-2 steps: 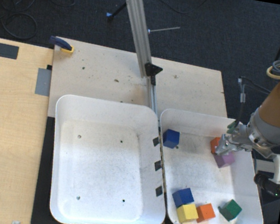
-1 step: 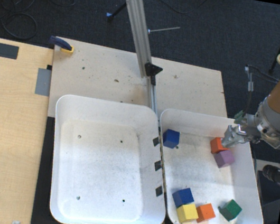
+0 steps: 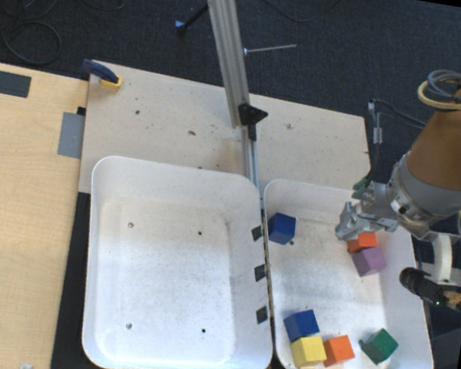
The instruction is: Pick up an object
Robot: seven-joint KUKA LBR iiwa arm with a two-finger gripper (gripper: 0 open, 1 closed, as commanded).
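Camera view has my end effector (image 3: 356,225) low over the right bin (image 3: 411,361), with a small orange-red block (image 3: 364,242) right at its tip and a purple block (image 3: 369,261) touching that one on the side away from the arm's wrist. From this slant I cannot tell whether the fingers are parted or closed, nor whether the orange-red block sits between them or just beside them.

My reading is that I am at the reach-and-grasp step: the tool is down at a candidate object, but nothing is plainly lifted. The next move calls for a firm closure on the orange-red block alone, then a straight rise; the purple neighbour pressing against it could be nudged or dragged along, so I would watch for that.

The orange-red block looks roughly cubic, so it has no real long axis. Its faces seem turned somewhat off the bin walls, with one corner toward the purple block.

Elsewhere, well away from the end effector toward the bin's near edge, I see a blue block (image 3: 301,323), a yellow block (image 3: 308,351), an orange block (image 3: 339,349) and a green block (image 3: 379,346) clustered together. Another blue block (image 3: 281,227) sits across the bin from the tool, near the divider with the left bin (image 3: 122,196). Both bins rest on the worktop (image 3: 163,114).
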